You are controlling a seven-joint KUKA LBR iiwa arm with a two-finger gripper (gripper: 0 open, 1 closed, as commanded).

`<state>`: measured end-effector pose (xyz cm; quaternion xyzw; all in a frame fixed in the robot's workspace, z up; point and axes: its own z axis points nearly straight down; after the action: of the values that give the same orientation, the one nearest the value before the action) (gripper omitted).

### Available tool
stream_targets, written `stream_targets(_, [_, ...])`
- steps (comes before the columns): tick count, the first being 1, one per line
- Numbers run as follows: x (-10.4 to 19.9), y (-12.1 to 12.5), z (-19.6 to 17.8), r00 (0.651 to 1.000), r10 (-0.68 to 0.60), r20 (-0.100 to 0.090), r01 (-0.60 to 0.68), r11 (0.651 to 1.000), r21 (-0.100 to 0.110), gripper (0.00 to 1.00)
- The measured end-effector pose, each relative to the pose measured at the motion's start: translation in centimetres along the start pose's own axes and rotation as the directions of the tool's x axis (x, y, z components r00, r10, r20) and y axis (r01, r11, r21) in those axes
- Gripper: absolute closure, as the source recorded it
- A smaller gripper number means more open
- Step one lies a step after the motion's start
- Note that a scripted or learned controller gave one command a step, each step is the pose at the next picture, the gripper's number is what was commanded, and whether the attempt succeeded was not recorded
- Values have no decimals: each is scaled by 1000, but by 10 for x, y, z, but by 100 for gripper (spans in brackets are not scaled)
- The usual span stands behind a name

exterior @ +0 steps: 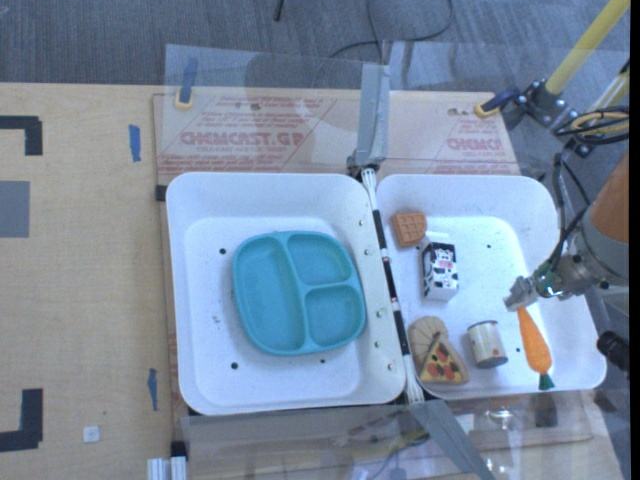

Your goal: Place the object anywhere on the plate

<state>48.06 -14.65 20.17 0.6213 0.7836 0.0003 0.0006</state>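
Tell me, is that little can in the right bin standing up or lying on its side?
Lying on its side. The can shows its round end facing the left and its curved wall along the bin floor, near the carrot.

plate (298,293): smooth plastic (teal) | bench (80,268): matt wood
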Motion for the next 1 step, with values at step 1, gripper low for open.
stream_targets(1, [48, 73, 17, 986, -165, 2, 165, 986, -2, 100])
